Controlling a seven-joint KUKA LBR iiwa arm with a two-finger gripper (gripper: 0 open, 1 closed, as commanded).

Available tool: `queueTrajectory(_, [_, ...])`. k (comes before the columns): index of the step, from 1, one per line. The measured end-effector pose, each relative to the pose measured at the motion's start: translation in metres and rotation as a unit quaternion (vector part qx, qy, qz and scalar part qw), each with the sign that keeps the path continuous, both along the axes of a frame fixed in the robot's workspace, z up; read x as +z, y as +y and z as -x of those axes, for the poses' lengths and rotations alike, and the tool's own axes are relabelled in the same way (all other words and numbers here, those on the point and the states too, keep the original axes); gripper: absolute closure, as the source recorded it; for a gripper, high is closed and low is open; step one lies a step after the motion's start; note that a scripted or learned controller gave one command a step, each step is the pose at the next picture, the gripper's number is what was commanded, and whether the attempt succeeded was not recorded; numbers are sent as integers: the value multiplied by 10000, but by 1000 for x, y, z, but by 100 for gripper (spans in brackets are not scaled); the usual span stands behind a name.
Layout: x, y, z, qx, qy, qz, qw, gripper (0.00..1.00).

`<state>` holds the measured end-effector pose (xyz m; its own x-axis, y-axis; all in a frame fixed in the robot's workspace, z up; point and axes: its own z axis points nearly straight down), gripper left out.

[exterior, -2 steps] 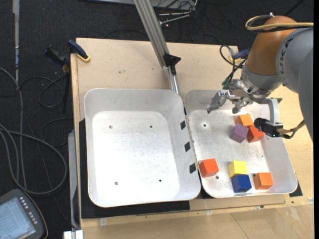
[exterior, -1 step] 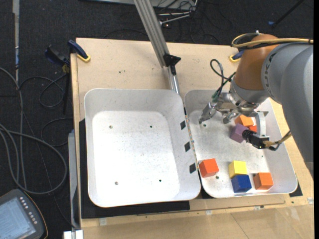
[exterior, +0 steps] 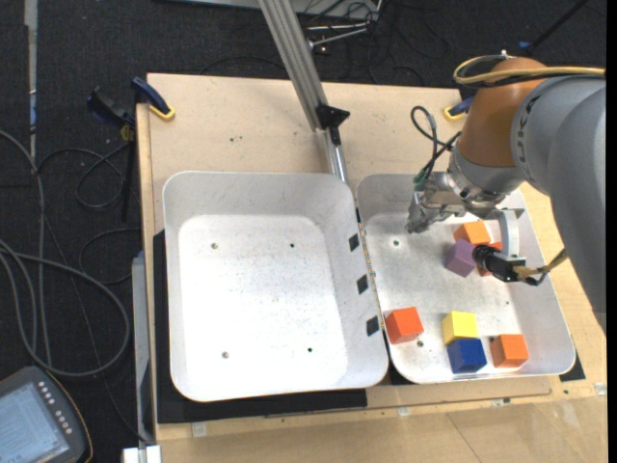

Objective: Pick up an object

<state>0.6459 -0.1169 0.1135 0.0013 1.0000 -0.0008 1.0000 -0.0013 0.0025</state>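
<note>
The right bin [exterior: 424, 360] holds several blocks: a purple one [exterior: 462, 257], an orange one [exterior: 473, 231] just behind it, an orange one [exterior: 404, 323] near the left wall, a yellow one [exterior: 460, 326], a blue one [exterior: 467, 355] and another orange one [exterior: 509, 350] at the front. My gripper [exterior: 420, 217] hangs over the back of this bin, left of the purple block. The view does not show anything between its fingers.
The left bin [exterior: 193, 201] lies beside the right one. A slanted metal pole [exterior: 299, 61] crosses above the bench at the back. Yellow clamps [exterior: 159, 109] grip the bench's far corners. A cable loops by the wrist.
</note>
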Motion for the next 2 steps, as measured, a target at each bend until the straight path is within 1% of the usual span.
queueTrajectory(1, [45, -2, 4, -1, -18, 3, 10000, 100])
queueTrajectory(2, [91, -3, 2, 14, -23, 4, 10000, 100])
